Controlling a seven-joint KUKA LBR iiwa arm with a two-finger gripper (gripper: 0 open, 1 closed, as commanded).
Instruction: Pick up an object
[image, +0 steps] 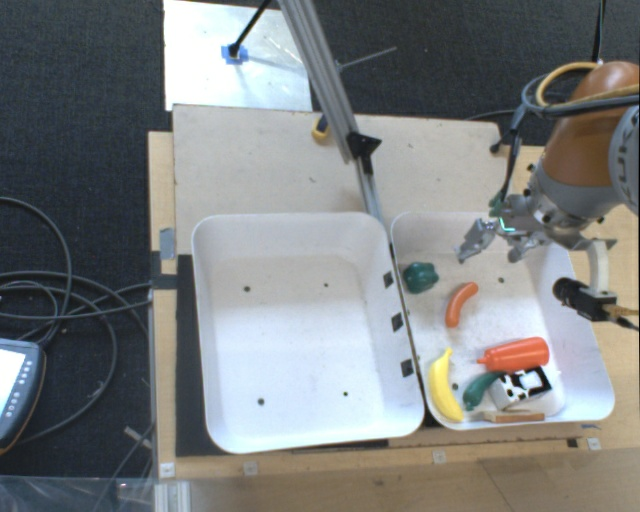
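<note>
hovering gripper (497, 243) spread, holding nothing | right bin (600, 360): banana (443, 386), sausage (460, 302), bottle (516, 353)

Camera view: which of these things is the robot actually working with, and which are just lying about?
For the job: gripper, right bin, green pepper, orange sausage, banana, red bottle.

Lying about: left bin, cables, tablet.
</note>
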